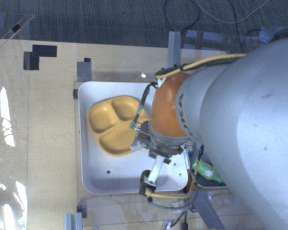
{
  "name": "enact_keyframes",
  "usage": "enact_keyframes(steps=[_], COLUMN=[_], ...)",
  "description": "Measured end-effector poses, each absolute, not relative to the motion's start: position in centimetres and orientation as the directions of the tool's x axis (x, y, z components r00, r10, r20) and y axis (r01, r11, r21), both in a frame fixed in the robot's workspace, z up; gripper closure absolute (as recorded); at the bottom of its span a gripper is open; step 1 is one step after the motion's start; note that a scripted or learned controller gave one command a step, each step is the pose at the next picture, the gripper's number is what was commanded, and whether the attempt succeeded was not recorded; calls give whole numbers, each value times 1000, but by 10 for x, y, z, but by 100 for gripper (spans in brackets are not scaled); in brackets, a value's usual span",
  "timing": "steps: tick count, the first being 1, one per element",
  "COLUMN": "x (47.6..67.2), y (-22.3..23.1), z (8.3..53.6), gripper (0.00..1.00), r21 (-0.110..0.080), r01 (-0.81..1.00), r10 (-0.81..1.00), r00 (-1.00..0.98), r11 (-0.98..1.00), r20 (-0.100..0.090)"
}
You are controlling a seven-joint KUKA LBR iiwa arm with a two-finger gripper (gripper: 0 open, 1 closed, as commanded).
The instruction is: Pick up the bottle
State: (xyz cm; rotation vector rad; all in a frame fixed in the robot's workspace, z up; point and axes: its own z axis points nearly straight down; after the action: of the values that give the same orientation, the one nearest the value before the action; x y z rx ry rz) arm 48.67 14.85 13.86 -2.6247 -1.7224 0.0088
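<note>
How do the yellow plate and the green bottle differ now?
The plate is yellow, the bottle green. The plate is wide, shallow, with three compartments; the bottle's visible part is narrow. The plate lies mostly in view in the left bin; the bottle is largely hidden under the arm. Both are at least partly covered by it.

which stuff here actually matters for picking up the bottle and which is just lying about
For the job:
- green bottle, partly hidden under the arm, right of the left white bin

Just lying about:
- yellow three-compartment plate, lying in the left white bin
</note>
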Motion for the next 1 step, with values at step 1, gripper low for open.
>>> enact_keyframes(steps=[1], x=[524], y=[137], z=[88], gripper=[0], r21=[1], r01=[865], r10=[865], r00=[502], r11=[-502], r20=[8])
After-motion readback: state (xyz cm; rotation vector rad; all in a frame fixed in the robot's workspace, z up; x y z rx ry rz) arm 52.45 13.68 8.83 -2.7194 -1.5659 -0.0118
